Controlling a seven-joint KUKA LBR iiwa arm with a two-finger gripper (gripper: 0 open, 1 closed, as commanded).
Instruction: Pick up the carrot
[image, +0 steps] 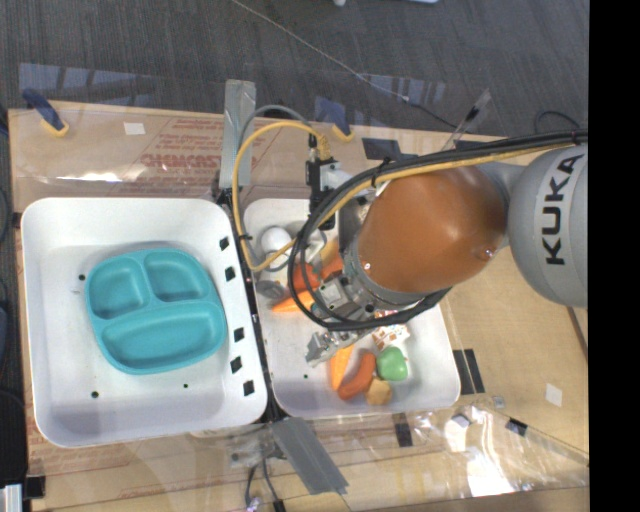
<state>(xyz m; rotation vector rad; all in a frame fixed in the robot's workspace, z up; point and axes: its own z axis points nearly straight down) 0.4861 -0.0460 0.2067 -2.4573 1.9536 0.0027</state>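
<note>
A: Orange band (425, 235) on the arm (540, 225) is sitting closest to the lens, hanging over the right bin (430, 395) and covering most of its middle.

B: Gripper?

A: Gripper (322, 345) is poking out from under the band, toward the right bin's near-left part. Can't tell how far open it is, or whether anything is sitting in it. Cables (300, 260) are looping around the wrist and blocking the view.

B: Carrot?

A: Carrot (354, 374) is lying near the right bin's near edge, just beside the gripper tip, roughly mid-edge. Whether they're touching, can't tell.

B: What else is sitting in that bin?

A: Green item (393, 366) is touching the carrot on its right. Small tan piece (379, 392) is sitting below both, against the near edge. Orange piece (284, 305) is lying by the left wall, partly under the cables. White round object (273, 240) is sitting in the far-left corner.

B: Left bin?

A: Left bin (60, 400) is holding a teal divided plate (155, 310), three compartments, lying flat around the bin's centre. Nothing is showing in its compartments.
</note>
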